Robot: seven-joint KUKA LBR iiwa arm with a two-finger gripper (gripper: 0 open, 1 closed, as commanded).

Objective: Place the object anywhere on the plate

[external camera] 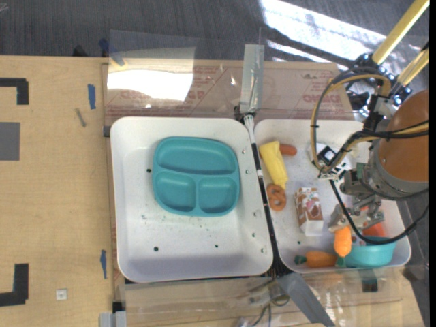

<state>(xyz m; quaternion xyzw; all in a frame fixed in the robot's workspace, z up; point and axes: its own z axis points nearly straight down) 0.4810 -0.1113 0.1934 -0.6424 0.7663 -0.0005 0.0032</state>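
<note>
You have the teal three-compartment plastic plate [196, 176] lying flat in the left white bin [129, 203], nothing on it. In the right white bin [289, 247] the grey arm with its orange band [409, 142] comes in from the right, with black and yellow cables [320, 125] looping beside it. Its gripper [355, 213] hangs low over the bin's right half, just above a small orange carrot-shaped toy [343, 240] and a shallow teal bowl [373, 253]. You cannot tell from this angle how the gripper stands, and nothing can be seen clamped in it. Left of it a red-and-white carton [308, 208] lies flat. Nearer the divider you see a yellow corn cob [274, 161], a small red piece [289, 150] touching its upper end, and an orange ring-shaped pretzel [276, 196] just below the cob. A second orange carrot [319, 258] lies along the bin's near edge.
</note>
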